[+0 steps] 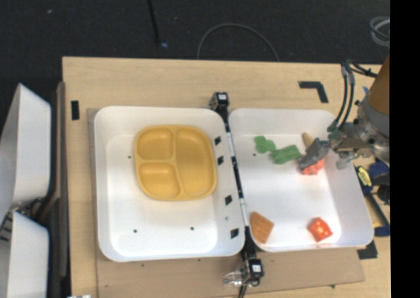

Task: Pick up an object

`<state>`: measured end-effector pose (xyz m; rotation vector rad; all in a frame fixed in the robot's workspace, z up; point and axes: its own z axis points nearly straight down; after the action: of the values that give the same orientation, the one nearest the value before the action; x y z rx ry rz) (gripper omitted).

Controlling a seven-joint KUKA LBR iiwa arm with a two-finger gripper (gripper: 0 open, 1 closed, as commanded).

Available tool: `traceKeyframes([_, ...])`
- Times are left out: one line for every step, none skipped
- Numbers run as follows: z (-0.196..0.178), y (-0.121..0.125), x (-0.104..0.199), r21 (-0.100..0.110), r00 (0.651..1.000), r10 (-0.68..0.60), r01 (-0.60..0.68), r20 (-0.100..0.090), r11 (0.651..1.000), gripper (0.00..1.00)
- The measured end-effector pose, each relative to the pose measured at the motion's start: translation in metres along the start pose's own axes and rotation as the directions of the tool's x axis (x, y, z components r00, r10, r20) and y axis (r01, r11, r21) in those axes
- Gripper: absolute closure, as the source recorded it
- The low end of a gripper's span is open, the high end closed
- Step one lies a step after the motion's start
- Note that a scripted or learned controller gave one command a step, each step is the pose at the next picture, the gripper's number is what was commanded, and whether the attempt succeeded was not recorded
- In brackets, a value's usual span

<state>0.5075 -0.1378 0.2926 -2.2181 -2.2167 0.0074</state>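
My gripper hangs over the right bin near its right wall, reaching in from the right, and looks open. A small salmon-red object lies right under the left finger, not clearly between the two. A tan stick lies just above it. Two green pieces lie to the gripper's left. An orange wedge and a red cube sit at the bin's front.
The left bin holds a yellow divided plate. A black-clipped divider separates the two bins. Cables and blue fittings lie beyond the right bin's wall.
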Motion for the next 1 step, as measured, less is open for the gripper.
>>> traceKeyframes([-0.0045,0.0015,0.0001,-0.009,1.0,-0.002,0.002,0.002,1.0,0.0])
